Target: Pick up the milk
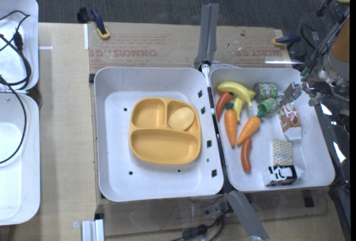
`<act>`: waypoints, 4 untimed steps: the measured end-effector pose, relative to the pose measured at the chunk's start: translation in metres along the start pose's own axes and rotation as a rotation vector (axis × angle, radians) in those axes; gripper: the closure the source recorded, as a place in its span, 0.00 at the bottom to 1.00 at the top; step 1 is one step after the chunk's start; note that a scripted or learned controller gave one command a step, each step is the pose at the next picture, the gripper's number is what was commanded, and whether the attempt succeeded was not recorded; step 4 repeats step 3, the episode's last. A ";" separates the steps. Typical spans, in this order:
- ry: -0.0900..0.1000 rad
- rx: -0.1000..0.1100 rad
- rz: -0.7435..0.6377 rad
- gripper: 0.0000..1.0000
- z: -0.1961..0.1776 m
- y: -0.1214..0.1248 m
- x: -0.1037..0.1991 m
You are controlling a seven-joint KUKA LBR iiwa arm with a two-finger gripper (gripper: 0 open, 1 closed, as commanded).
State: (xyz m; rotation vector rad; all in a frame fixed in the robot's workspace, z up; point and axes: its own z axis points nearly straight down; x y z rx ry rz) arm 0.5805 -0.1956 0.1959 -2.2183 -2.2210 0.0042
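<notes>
Nearest, a black-and-white packet (282, 173) lies below the milk (290, 121) in the right bin (325, 176), where the gripper (291, 93), whose state I cannot tell, risks nudging the carton aside.

Grey arm (334, 75) with orange band, black cables looping beside it, silvery metal end effector (290, 93)

A single fixed camera looks down at a slant from high above the bench, taking in both white bins whole: the left bin (105, 139) toward nine o'clock, the right bin (322, 167) toward three. The bench's far edge runs along twelve o'clock, and the arm (339, 50) enters at two o'clock.
</notes>
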 end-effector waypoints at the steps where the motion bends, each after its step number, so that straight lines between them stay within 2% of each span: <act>1: 0.008 -0.004 -0.100 0.00 0.094 0.000 -0.018; 2: 0.002 -0.003 -0.098 1.00 0.087 -0.001 -0.021; 3: -0.001 -0.002 -0.025 1.00 0.000 0.023 0.050; 4: -0.001 -0.002 -0.025 1.00 0.000 0.023 0.050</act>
